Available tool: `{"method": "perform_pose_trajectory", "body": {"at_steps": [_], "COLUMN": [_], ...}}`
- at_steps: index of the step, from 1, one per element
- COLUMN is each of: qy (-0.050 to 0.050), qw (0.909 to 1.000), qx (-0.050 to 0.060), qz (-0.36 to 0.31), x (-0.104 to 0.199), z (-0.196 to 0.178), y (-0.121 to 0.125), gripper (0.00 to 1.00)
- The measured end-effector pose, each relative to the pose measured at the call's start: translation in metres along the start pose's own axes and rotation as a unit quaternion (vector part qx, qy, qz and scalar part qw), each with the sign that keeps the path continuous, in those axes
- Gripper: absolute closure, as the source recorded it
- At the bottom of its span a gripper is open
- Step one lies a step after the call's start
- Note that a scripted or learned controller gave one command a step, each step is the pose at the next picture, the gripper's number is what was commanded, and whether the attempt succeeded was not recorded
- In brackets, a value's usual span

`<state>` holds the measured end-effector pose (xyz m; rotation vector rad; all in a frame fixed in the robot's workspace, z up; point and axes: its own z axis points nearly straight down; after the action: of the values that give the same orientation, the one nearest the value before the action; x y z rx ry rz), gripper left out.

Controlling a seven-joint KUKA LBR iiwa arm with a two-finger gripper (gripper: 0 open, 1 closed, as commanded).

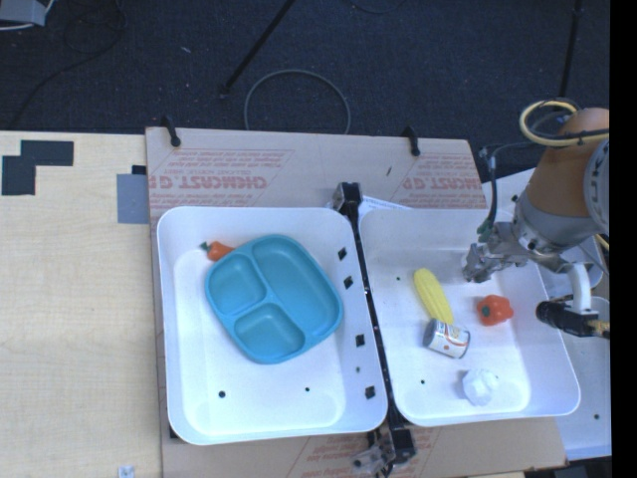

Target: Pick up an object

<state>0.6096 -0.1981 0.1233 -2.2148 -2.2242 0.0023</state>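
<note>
Objects for the pick sit in the right bin (557, 386): a yellow corn cob (432, 294) lies near the middle, angled from upper left to lower right; a small silver can (448, 339) with a red label lies on its side, touching or just off the cob's lower end; an orange-red pepper-like toy (495, 310) sits to the right of the cob, apart from it; a white crumpled item (479, 385) rests near the bin's front edge, hard to make out against the white floor. End effector (482, 265) hangs over the right bin's upper right area, just above and left of the orange-red toy and right of the cob, and its tip is too dark and small to tell whether it is spread or pressed together; nothing visible is pinched in it. Grey arm (557, 217) comes in from the right, orange band (569, 172) above the wrist, with a yellow cable loop (546, 119) over it. Left bin (179, 386) holds a blue three-compartment tray (272, 297), tilted diagonally, and a small orange carrot-like piece (216, 251) touching the tray's upper left corner. Both bins rest side by side on a cardboard sheet (299, 172) on the surface (70, 317), with a black divider strip (366, 307) between them.
</note>
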Motion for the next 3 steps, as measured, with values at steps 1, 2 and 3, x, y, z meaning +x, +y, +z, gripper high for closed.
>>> {"method": "perform_pose_trajectory", "body": {"at_steps": [1, 2, 3], "qy": [-0.001, -0.001, 0.001], "qw": [1.0, 1.0, 1.0], "qx": [-0.003, -0.002, 0.0], "qz": [0.003, 0.002, 0.0], "x": [-0.001, -0.002, 0.042], "z": [-0.059, -0.097, -0.096], "y": [-0.008, -0.008, -0.012], "gripper": [1.0, 1.0, 1.0]}}
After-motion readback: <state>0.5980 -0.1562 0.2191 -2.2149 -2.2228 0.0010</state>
